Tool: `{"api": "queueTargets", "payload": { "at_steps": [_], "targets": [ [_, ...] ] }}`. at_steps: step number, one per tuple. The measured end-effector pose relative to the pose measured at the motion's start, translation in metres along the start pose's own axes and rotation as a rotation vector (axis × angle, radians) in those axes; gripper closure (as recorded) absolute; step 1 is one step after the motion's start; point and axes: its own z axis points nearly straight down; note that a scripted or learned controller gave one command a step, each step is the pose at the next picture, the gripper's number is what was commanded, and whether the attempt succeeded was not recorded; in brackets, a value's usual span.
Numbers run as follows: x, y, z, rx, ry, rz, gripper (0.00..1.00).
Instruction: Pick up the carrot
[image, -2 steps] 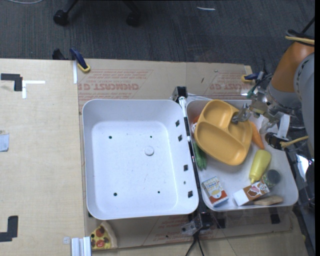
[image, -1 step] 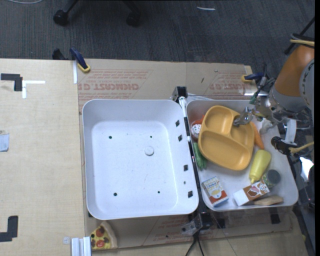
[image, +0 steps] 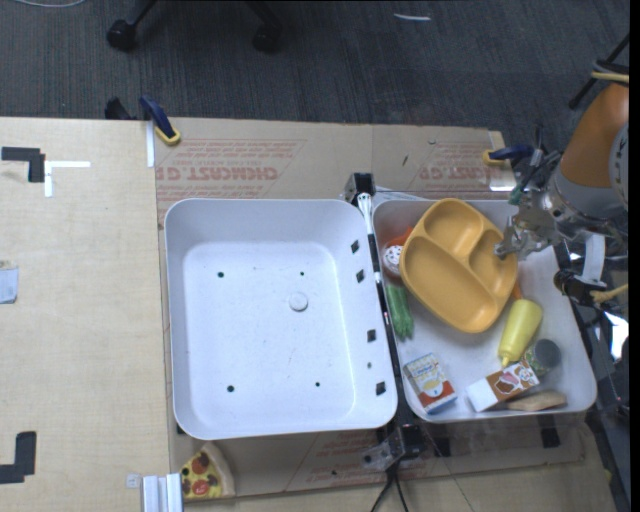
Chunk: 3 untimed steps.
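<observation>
Orange carrot (image: 396, 247) mostly under yellow plate (image: 455, 265); axis unclear.

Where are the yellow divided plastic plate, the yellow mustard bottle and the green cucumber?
yellow divided plastic plate (image: 455, 262), camera view, centre ridge.
yellow mustard bottle (image: 520, 328), camera view, body.
green cucumber (image: 400, 310), camera view, middle.
</observation>
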Motion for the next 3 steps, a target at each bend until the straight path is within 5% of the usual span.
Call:
{"api": "queueTargets", "payload": {
  "at_steps": [1, 2, 3],
  "targets": [
    [0.006, 0.026, 0.014, -0.021, 0.002, -0.381, 1.0],
    [0.027, -0.025, -0.071, -0.005, -0.003, -0.236, 1.0],
    [0.031, -0.025, -0.07, -0.004, 0.004, -0.239, 0.0]
  ]
}}
